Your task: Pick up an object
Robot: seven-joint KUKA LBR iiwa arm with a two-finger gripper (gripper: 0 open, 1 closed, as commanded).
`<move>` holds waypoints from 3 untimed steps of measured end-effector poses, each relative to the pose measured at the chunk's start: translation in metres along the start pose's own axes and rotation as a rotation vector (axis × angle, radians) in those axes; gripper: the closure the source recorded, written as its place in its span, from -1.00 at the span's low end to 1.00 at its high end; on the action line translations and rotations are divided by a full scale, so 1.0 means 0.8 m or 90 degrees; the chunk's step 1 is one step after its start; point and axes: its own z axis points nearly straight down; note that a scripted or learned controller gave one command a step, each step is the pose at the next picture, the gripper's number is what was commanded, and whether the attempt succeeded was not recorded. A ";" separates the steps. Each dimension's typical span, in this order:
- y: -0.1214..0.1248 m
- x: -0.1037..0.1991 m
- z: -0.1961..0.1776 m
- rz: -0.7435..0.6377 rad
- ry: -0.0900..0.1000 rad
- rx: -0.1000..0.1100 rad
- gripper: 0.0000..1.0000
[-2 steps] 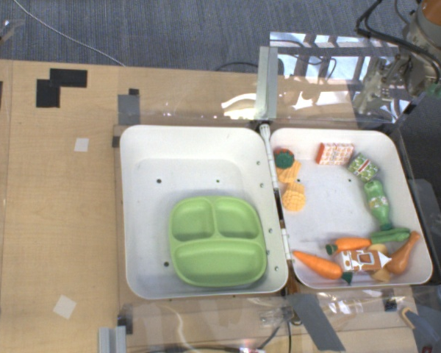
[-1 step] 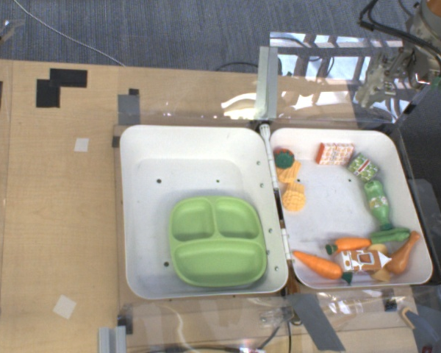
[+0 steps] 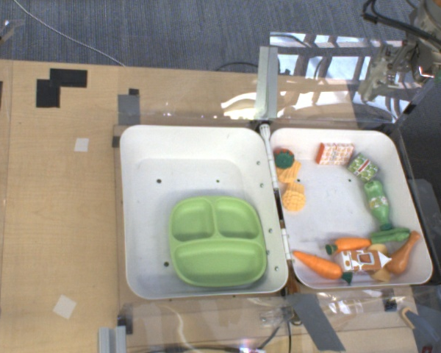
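Observation:
My gripper (image 3: 386, 76) hangs at the top right, past the far edge of the right bin (image 3: 408, 171) and not over any object. In that bin lie a red snack box (image 3: 334, 154), a green carton (image 3: 362, 168), a green bottle (image 3: 376, 201) and a yellow corn cob (image 3: 295, 195). An orange piece with a green top (image 3: 285, 165) lies by the inner wall. Near the front are two carrots (image 3: 317, 264) (image 3: 350, 245), a green cucumber (image 3: 390, 236), a brown drumstick (image 3: 403, 254) and a small orange-and-white carton (image 3: 361, 260).
The left bin (image 3: 143, 160) holds a green divided plate (image 3: 217, 240). A metal frame with clear panels (image 3: 316, 57) stands behind the right bin. The tan bench (image 3: 51, 219) stretches to the left, with black marks (image 3: 59, 84) on it.

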 end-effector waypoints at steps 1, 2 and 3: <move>0.001 -0.003 -0.018 -0.001 -0.008 0.000 1.00; -0.062 0.004 0.059 -0.014 0.037 0.001 1.00; -0.058 -0.001 0.038 -0.017 0.026 0.002 1.00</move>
